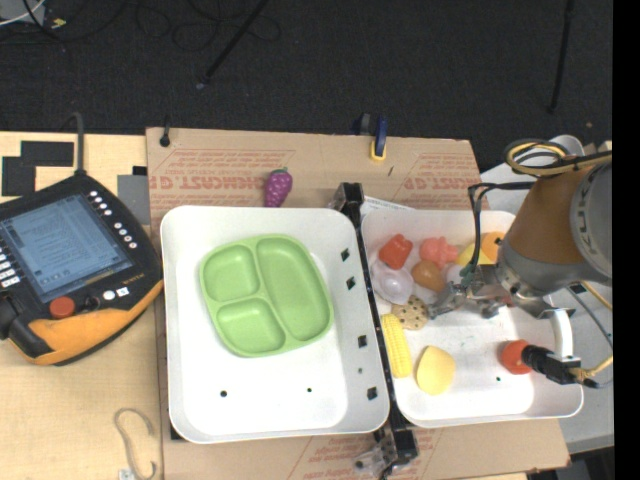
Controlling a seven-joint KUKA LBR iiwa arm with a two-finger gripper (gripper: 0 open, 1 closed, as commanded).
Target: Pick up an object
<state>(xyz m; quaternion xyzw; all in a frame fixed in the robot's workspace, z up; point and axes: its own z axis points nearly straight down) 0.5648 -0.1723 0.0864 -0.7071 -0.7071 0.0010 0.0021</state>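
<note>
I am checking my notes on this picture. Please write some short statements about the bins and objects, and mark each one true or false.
1. The green divided plate lies in the left bin. True.
2. The yellow lemon-like piece lies in the left bin. False: it is in the right bin.
3. A purple grape bunch lies outside both bins, on the cardboard. True.
4. The corn cob rests on the green plate. False: it lies in the right bin, near its left wall.
5. The hand is above the right bin. True.

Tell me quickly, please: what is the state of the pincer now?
Pincer: cannot be told. It is low in the right bin, near the toy food.
</note>
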